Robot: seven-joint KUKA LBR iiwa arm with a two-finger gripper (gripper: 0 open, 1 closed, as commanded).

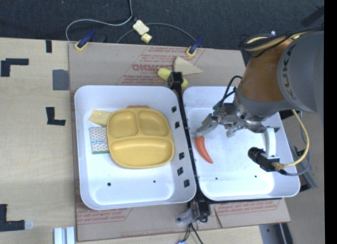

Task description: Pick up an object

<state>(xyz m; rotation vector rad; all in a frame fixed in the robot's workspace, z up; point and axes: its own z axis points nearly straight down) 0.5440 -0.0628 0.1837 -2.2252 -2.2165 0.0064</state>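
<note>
Two shallow white bins sit side by side on a brown cardboard sheet laid over the bench. The left bin (84,185) holds a yellow divided plate (140,137), lying flat and taking up most of the bin's upper half. Against the plate's left edge lie a pale yellow wedge-shaped piece (99,116) and, just below it, a small card with a fine check pattern (98,139); both touch or slip slightly under the plate's rim. The right bin (284,187) holds an orange carrot-shaped object (204,149), lying on the bin floor near the left wall, its pointed end toward the bottom right. The arm (274,77) reaches in from the right, its orange band above the wrist over the upper part of the right bin. The gripper (207,127) hangs just above the upper end of the carrot, close to it; whether it touches the carrot cannot be told. Whether the gripper is open or closed cannot be told from this angle, and nothing is seen held in it. A black cylindrical fitting (259,156) with a yellow cable hangs off the wrist over the right half of the bin. Black clips (181,156) run down the seam where the two bins meet. Beyond the bins, on the cardboard, lie a yellow item (165,73) and a tan wedge (188,67) just beside each other. Two blue-and-yellow clamps (84,40) hold the cardboard's far edge, and a white connector (140,27) on a cable rests on the dark surface behind.
</note>
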